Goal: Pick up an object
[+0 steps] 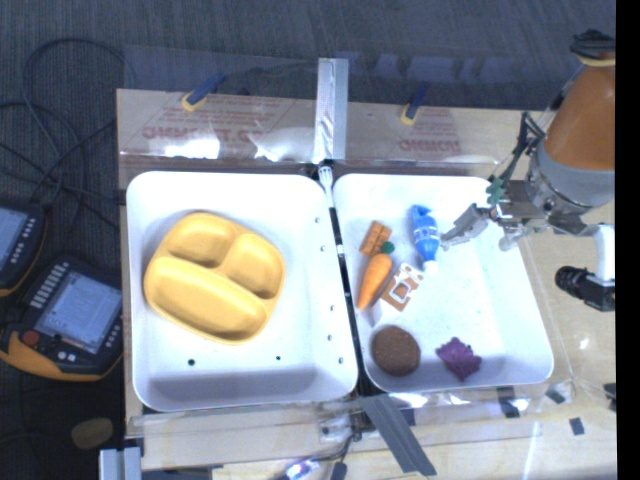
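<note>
End effector: over the right bin's far right part, reaching in from the table's right edge; grey fingers point toward the blue item; cannot tell how far they are parted; nothing seen between them.
Arm: grey with an orange band, above the table's right edge.
Blue item: just beside the fingertips, lying in the far middle of the right bin; contact cannot be told.
Carrot: orange, green top, near the right bin's left wall.
Orange piece: touching the carrot's top, toward the far side.
Small orange-and-white block: just beside the carrot, below the blue item.
Brown round item: near the right bin's near left corner.
Purple item: near the near wall, right of the brown one.
Right bin: white, shallow.
Left bin: white, holds a large yellow lumpy thing.
Table: bins side by side, touching.
</note>
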`<state>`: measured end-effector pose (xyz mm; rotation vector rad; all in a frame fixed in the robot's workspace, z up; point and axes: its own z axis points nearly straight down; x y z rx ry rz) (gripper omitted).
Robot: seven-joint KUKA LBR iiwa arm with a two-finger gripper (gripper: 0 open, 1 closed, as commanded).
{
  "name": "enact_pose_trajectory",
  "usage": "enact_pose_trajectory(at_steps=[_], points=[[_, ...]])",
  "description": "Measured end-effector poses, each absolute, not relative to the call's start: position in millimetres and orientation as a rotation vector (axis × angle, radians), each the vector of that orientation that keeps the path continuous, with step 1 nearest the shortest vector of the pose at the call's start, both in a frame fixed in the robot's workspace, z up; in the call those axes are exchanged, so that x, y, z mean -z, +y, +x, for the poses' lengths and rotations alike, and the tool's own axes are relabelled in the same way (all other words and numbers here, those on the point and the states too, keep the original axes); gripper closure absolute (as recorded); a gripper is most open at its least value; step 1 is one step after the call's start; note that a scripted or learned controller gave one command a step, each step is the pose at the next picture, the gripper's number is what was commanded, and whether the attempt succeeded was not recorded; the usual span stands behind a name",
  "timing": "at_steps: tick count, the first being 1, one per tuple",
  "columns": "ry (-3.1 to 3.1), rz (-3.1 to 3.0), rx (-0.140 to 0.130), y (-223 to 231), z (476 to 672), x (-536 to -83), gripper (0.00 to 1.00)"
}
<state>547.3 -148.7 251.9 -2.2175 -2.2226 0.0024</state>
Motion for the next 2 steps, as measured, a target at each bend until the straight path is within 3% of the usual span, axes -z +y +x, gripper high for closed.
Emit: enact_pose_trajectory(at_steps=[1,2], points=[[-2.197,-2.244,-0.002,-146,558.9,-286,0.0],[-2.164,-2.274,-0.005,-117,614.7,-155,0.0]])
